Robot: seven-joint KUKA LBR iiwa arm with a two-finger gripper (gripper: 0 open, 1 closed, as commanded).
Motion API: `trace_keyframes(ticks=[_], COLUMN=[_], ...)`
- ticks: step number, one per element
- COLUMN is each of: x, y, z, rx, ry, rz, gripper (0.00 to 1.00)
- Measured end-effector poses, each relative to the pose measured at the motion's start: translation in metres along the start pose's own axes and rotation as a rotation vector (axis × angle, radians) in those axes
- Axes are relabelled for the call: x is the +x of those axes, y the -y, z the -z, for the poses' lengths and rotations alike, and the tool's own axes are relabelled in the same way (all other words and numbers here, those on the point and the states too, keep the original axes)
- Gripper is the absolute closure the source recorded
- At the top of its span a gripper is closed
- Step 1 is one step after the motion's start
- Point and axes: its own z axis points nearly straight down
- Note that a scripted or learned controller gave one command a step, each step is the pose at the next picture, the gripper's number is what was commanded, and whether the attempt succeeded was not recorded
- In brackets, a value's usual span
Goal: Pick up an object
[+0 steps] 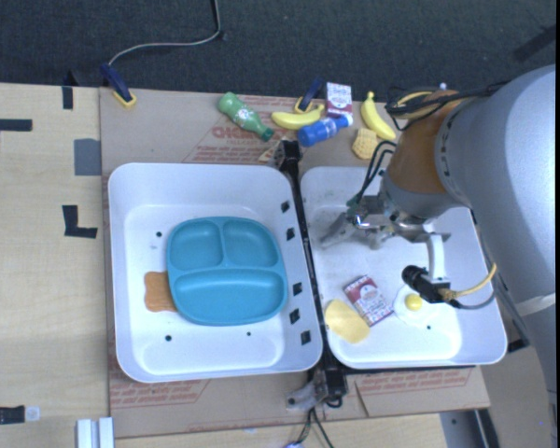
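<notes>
Right bin (476,348), near edge: pale yellow soft wedge (346,322), small red-and-white printed packet (368,299) just behind, round white-and-yellow piece (412,303) beside it. None lifted; pick judged not yet done, grasp and lift remain. Farther back, mid-bin, two-finger metal gripper (359,224) hangs above bare floor, nothing between its fingers; how wide, cannot tell.

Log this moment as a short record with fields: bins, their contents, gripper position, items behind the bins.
left bin: blue divided plate, orange piece tucked under its left edge
right bin: red packet, yellow block, small yellow round toy
gripper: over the right bin's upper part, apart from the red packet
behind bins: green bottle, two bananas, blue bottle, small carton
</notes>
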Motion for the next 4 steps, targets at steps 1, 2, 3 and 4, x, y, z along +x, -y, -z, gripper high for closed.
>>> trace_keyframes(ticks=[1, 2, 3, 4], x=[-0.009, 0.0, -0.001, 0.069], y=[0.065, 0.096, 0.096, 0.07], z=[0.001, 0.001, 0.01, 0.114], rx=[0.002, -0.002, -0.001, 0.005], ry=[0.0, 0.001, 0.001, -0.003], rz=[-0.002, -0.001, -0.002, 0.0], gripper=[0.0, 0.0, 1.0, 1.0])
